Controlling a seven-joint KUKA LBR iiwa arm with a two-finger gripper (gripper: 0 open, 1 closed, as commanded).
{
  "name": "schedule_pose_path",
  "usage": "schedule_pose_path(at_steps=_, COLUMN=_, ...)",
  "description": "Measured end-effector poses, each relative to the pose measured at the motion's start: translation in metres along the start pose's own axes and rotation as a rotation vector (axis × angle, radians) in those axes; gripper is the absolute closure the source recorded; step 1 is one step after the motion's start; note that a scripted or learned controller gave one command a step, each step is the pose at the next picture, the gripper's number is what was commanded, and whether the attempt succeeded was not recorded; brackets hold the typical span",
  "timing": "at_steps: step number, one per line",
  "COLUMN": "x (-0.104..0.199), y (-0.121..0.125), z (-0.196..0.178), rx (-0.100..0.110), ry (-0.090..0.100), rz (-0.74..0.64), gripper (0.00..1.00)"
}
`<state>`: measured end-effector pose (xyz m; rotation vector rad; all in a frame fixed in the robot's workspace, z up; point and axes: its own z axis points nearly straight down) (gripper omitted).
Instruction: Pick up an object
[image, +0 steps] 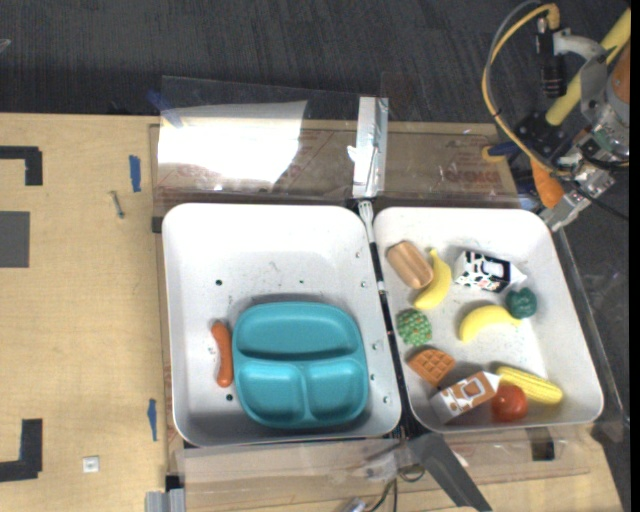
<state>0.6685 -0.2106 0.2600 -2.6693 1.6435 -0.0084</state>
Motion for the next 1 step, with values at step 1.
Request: schedule_pose_path(at_steps=1, x=-0.0033, y=-0.0017, z=-0.0158, rx=0.0, ry=-0.001, rz=-0.149, gripper=1.0)
